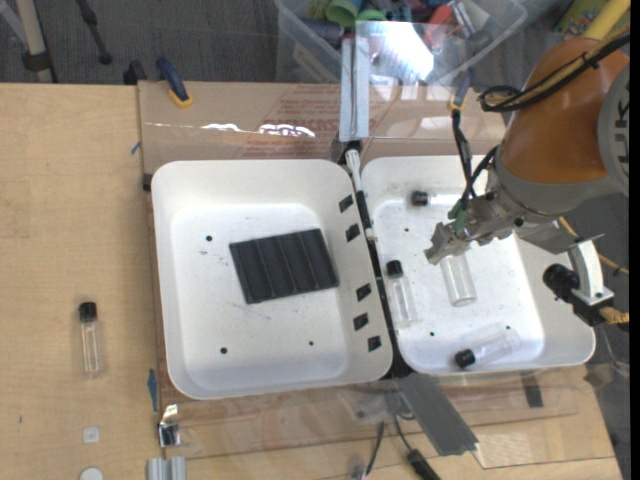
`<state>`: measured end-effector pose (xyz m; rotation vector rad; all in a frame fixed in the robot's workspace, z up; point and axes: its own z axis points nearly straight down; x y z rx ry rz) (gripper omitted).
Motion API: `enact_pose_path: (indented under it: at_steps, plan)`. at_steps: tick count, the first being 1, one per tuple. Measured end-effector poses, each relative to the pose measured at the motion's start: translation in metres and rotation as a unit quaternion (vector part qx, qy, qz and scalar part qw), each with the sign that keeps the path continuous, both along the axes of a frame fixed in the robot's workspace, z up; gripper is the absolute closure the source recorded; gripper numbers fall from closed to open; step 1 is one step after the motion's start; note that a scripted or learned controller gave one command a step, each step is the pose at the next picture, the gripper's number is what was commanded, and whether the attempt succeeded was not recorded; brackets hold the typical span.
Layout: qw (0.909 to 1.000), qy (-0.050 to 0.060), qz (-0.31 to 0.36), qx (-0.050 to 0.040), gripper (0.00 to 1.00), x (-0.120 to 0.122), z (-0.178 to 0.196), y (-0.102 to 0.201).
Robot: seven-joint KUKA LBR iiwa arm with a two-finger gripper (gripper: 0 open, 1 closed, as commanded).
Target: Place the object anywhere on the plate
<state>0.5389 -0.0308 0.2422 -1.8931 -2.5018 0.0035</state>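
**Claw low over the right bin, above a clear vial**

The claw (pixel 447 245) sits in the right bin (pixel 560 353), its grey tips blurred together, so I cannot tell whether it is clenched or released. Just at its 5 o'clock lies a clear vial (pixel 459 280); contact between them is hard to make out. The arm (pixel 555 118) comes in from 2 o'clock, orange band uppermost, and hides part of the bin's far corner.

2 more vials lie in that bin: a black-capped vial (pixel 399 291) at 9 o'clock by the left wall, and a second capped vial (pixel 486 350) at 6 o'clock. The black ridged plate (pixel 284 265) rests in the left bin (pixel 180 368), well apart. On the wooden surface (pixel 60 188) at far 9 o'clock lies a stray vial (pixel 90 337).
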Motion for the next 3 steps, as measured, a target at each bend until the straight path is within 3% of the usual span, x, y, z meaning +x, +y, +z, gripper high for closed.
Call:
enact_pose_path:
  at_steps: [1,2,3]
  plan:
    - [0.9956,-0.002,0.093,-0.0002,1.0,-0.014,0.019,0.059]
    - [0.9847,0.0,0.174,0.0003,1.0,-0.06,0.002,0.118]
    - [0.9993,-0.002,0.038,-0.0008,1.0,-0.06,-0.012,0.182]
